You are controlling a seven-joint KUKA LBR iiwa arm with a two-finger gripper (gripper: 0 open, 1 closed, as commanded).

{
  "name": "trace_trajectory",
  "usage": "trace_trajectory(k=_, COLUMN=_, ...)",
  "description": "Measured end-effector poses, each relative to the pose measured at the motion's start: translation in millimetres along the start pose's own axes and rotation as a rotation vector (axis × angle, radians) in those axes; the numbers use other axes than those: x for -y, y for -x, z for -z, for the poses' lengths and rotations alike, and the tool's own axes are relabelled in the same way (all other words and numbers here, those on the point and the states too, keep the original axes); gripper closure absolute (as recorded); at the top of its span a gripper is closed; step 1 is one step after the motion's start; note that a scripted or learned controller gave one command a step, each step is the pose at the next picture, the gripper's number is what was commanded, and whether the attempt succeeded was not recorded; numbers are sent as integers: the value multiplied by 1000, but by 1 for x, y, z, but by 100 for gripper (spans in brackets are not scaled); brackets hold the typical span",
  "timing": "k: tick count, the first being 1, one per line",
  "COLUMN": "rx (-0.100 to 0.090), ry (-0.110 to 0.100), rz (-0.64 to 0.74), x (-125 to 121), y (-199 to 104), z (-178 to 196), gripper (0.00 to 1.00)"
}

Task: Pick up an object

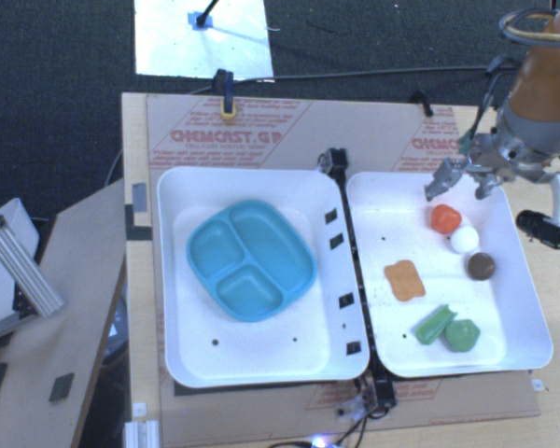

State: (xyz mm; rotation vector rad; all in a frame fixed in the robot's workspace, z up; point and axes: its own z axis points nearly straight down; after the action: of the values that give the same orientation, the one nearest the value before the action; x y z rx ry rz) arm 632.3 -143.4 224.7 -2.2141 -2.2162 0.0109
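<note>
While holding nothing, the hand [462, 180] hangs spread above the red ball [445, 218].

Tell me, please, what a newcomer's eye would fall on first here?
Probably the blue divided plate, alone in the left bin. Next, the cluster in the right bin: an orange-red ball, white ball, brown ball, orange slab and green pieces. The gripper hovers above that bin's far end.

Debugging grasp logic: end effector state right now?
End effector: open, holding nothing, poised above the right bin near the orange-red ball.
</note>
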Motion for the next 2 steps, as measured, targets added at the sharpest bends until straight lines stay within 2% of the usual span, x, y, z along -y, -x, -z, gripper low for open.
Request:
trace_trajectory(k=1, rx=2, ry=13, rz=2, x=-2, y=0, z=8, gripper=0)
trace_trajectory(k=2, rx=1, ry=9, rz=0, x=0, y=4, z=-53, gripper=0)
